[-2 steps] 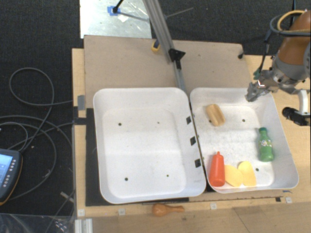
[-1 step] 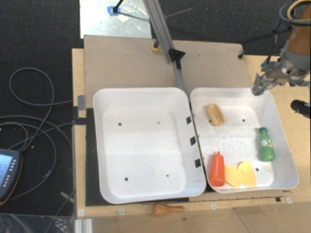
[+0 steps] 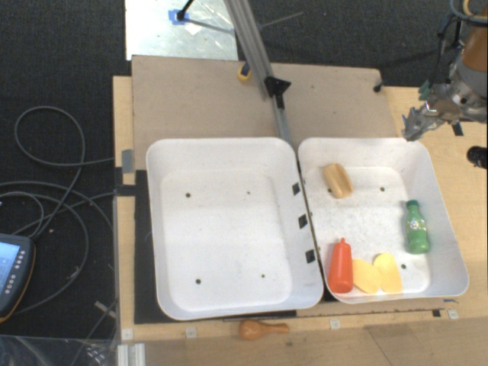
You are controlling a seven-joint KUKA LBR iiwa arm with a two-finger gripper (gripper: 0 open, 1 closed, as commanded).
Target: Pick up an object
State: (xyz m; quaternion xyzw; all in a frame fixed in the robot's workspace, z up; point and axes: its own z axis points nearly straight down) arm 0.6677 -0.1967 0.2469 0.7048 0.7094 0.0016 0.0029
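Progress is standing at nil, by my judgement: nothing is sitting in my pincer (image 3: pixel 414 122), and every object is lying in the right bin (image 3: pixel 441 197). I am holding the pincer above the desk (image 3: pixel 335 97), just beyond that bin's far right corner, outside its rim. Whether its tips are parted or closed I cannot tell; they are reading too small and blurred against the desk.

Four objects are resting on the right bin's floor. The tan block (image 3: pixel 337 180) is lying nearest the far wall, toward the divider between the bins; it is sitting below and to the left of my pincer in the camera view, and I am judging it the closest candidate. The green bottle (image 3: pixel 416 226) is lying along the right wall, below my pincer in the frame and well apart from it. The red bottle (image 3: pixel 341 265) is lying at the near wall, just beside the yellow pieces (image 3: pixel 377 274), which are touching one another. These two are lying farthest from my pincer.

The left bin (image 3: pixel 164 204) is showing bare white floor. A brown object (image 3: pixel 261 328) is lying on the desk outside both bins, at the near edge.

Everything is remaining to do: choosing an object, moving over the bin, descending, closing, lifting.
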